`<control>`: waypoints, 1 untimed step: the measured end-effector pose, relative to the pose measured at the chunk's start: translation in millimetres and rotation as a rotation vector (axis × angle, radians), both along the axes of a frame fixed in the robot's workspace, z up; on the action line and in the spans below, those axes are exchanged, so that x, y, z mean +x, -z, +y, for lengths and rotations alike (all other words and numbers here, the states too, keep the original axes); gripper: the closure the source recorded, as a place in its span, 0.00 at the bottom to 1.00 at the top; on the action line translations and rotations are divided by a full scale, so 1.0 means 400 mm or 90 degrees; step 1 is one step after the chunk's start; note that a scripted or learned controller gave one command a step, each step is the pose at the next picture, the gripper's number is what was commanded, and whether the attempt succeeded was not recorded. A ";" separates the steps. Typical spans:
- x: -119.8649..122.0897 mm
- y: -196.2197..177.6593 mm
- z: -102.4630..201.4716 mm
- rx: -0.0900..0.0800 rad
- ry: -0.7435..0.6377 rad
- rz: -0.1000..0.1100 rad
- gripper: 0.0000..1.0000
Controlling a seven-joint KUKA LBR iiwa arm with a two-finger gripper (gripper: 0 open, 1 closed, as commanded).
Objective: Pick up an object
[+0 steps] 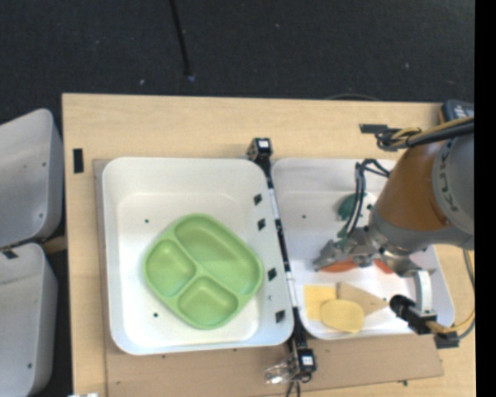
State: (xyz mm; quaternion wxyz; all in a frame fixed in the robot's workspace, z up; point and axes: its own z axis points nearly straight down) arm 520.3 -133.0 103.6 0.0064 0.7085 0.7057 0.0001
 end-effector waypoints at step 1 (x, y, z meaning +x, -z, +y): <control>0.006 -0.035 0.001 0.002 0.003 -0.004 1.00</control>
